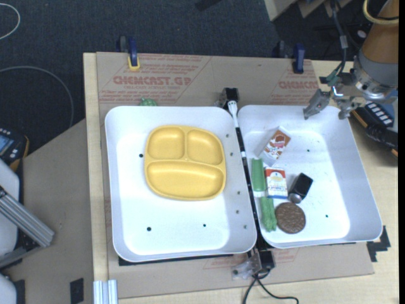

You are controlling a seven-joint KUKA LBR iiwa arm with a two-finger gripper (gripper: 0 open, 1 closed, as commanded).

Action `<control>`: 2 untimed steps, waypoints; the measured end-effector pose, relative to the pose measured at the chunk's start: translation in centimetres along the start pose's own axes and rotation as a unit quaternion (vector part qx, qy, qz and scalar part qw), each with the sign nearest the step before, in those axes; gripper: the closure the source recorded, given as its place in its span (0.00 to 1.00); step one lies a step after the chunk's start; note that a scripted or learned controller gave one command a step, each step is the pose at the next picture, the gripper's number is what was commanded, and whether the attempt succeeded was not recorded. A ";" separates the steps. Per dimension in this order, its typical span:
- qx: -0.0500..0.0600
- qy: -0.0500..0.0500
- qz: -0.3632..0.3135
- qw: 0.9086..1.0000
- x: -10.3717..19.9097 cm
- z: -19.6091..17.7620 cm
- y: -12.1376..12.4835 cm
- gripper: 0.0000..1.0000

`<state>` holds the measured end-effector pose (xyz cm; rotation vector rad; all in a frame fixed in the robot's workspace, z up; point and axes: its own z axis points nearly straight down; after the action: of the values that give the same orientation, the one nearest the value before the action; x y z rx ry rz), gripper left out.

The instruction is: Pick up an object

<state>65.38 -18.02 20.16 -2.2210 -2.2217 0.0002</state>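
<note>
A round brown disc [291, 218] lies near the right white plastic bin's [345, 170] front edge, beside a green stick [261, 189]. The gripper [329, 104] hovers over that bin's far rim, fingers spread, holding nothing. Brown cardboard [190, 78] covers the bench, over dark carpet [63, 18].

We see the arm [383, 40] as a rounded body with an orange band above a grey wrist ring. At its end sits the tool [329, 104], made of bare grey metal with two thin fingers, and dark cables run along beside it.
</note>
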 end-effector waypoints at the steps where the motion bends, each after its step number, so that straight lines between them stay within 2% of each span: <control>1: 0.003 0.006 0.001 1.000 -4.1 11.0 -4.8 0.00; 2: 0.001 0.006 -0.002 1.000 -3.8 11.6 -10.6 0.00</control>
<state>54.77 -21.83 8.52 -2.2114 -2.2190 -0.0107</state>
